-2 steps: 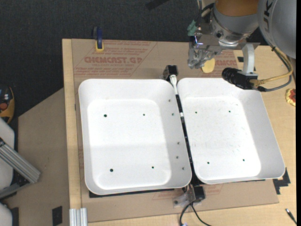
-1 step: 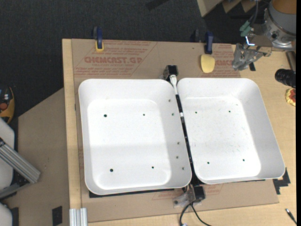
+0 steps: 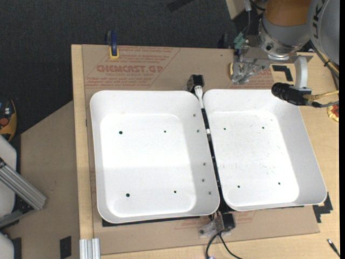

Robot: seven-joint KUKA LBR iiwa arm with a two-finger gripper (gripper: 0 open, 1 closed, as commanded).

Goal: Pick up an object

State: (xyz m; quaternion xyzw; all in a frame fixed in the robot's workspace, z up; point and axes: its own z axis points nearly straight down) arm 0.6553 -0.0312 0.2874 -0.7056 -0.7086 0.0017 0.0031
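My gripper point(image 3: 243, 74) hangs above the cardboard bench top just beyond the far edge of the right bin point(image 3: 302, 161), near that bin's far left corner. The grey arm with its orange band point(image 3: 288, 7) rises from it toward the upper right. The gripper is small and seen from above, so its state is unclear, and I make out nothing in it. The left bin point(image 3: 108, 161) and the right bin lie side by side, each showing a white floor with a few small dark dots.
A black clip point(image 3: 195, 82) and a strip join the bins at the far end of their shared edge; a bracket with cable point(image 3: 221, 223) sits at the near end. A blue clamp point(image 3: 112, 43) grips the board's far edge. A black cylinder point(image 3: 288, 93) juts over the right bin's far rim.
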